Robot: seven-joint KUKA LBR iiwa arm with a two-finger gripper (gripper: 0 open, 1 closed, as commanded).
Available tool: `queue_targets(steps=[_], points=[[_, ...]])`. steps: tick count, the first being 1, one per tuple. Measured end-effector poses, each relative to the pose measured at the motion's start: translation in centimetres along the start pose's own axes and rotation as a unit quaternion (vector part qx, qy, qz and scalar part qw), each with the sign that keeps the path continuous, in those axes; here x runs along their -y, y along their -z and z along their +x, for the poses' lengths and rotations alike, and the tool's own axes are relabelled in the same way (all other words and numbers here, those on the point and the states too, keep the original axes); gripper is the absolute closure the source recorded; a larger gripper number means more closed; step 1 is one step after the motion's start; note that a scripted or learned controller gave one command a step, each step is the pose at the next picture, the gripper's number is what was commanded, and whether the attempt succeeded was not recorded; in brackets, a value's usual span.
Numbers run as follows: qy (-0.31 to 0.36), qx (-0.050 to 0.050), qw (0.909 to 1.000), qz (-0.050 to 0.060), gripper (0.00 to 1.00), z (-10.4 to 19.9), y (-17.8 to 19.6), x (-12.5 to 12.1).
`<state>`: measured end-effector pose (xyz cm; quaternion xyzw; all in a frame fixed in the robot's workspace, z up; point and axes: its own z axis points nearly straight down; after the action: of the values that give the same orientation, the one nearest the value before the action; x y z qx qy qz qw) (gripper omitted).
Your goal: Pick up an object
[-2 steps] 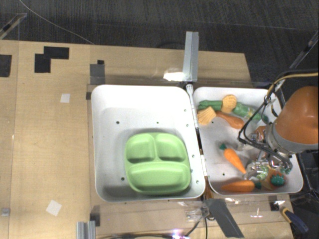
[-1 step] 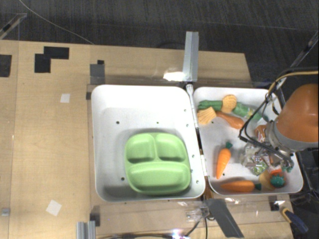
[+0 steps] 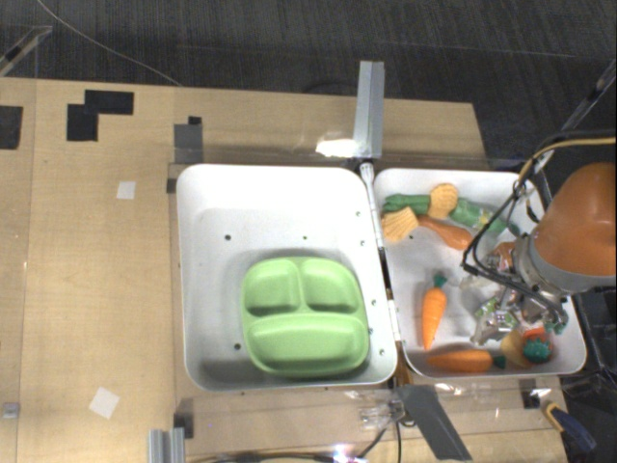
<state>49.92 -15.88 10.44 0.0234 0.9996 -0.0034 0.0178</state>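
Your end effector (image 3: 503, 324) hangs low over the near right corner of the right shallow white plastic bin (image 3: 410, 355); from this slanted angle you cannot tell how it is set, and nothing can be made out in its grip. Just beside it, along the bin's near edge, lie a long orange toy carrot lying flat (image 3: 461, 360) and a small round toy with a green part (image 3: 535, 349). Toward the bin's middle you see a shorter orange carrot with a green top (image 3: 433, 314). Along the far edge sit a green toy vegetable (image 3: 405, 203), two pale yellow pieces (image 3: 399, 225) and another green piece (image 3: 469, 212). In the left white bin (image 3: 207, 210) rests a light green plastic divided tray (image 3: 305, 315), near its near edge. Both bins sit on your wooden counter (image 3: 87, 307).
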Motion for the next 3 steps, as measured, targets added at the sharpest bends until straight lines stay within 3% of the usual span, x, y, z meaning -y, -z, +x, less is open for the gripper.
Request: queue_targets(steps=[1,2,3], points=[[0.033,-0.005,0.9994,-0.002,0.00,0.7,-1.2,-5.3],[0.036,0.004,0.9993,-0.001,1.00,0.2,0.2,-5.4],[0.036,0.003,0.9993,-0.001,0.00,0.2,0.1,-5.4]])
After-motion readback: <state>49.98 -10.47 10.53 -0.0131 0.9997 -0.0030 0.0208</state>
